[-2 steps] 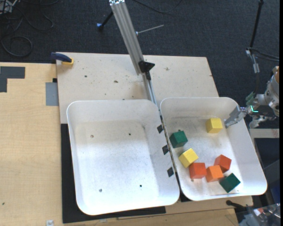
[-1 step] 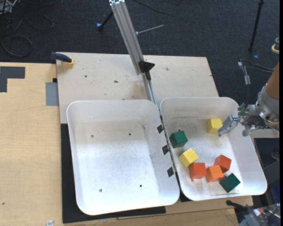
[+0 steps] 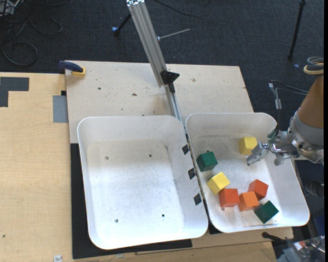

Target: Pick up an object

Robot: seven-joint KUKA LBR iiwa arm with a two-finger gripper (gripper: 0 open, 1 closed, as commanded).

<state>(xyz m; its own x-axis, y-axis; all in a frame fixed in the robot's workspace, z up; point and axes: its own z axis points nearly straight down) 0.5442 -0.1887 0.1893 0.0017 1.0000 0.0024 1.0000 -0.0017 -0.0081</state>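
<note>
1. Two shallow white bins sit side by side on the bench: the left bin [image 3: 98,141] and the right bin [image 3: 229,121].
2. The gripper [image 3: 257,154] hangs over the right bin at its 3 o'clock side, just beside a yellow cube [image 3: 248,144].
3. A green cube [image 3: 207,160] lies near the bin's 9 o'clock wall, with a second yellow cube [image 3: 218,182] below it.
4. Three orange cubes [image 3: 228,197] [image 3: 249,201] [image 3: 258,189] cluster toward 6 o'clock.
5. A dark green cube [image 3: 266,212] lies toward 5 o'clock, just beside them.

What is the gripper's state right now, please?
Gripper: cannot be told; it sits low in the right bin, beside the yellow block.
</note>
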